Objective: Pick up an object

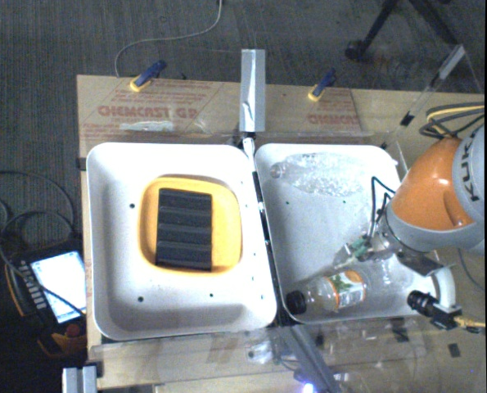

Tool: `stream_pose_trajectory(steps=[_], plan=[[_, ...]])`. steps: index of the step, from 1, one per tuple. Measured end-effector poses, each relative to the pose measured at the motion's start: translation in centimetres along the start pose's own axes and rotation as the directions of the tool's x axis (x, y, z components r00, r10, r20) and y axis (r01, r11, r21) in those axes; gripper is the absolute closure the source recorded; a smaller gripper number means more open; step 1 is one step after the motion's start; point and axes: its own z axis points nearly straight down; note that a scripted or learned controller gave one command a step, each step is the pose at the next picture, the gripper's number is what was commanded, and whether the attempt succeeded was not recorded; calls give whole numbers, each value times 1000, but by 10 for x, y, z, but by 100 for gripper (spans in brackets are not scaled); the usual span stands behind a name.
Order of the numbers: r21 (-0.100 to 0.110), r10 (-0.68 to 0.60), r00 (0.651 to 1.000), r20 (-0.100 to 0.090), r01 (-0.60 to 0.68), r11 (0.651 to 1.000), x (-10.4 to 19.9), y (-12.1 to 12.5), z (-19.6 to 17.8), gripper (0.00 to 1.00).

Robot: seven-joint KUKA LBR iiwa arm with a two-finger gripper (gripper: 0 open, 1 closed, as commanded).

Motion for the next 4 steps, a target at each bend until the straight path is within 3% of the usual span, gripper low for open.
stream_pose_trajectory(steps=[1, 2, 3, 4], plan=[[13, -170, 985, -1, 170, 985, 60, 47, -106, 100], [14, -170, 986, -1, 170, 985, 59, 47, -106, 0], [14, -169, 986, -1, 169, 985, 59, 47, -106, 0], [16, -233, 972, -4, 233, 972, 28, 1, -47, 0]])
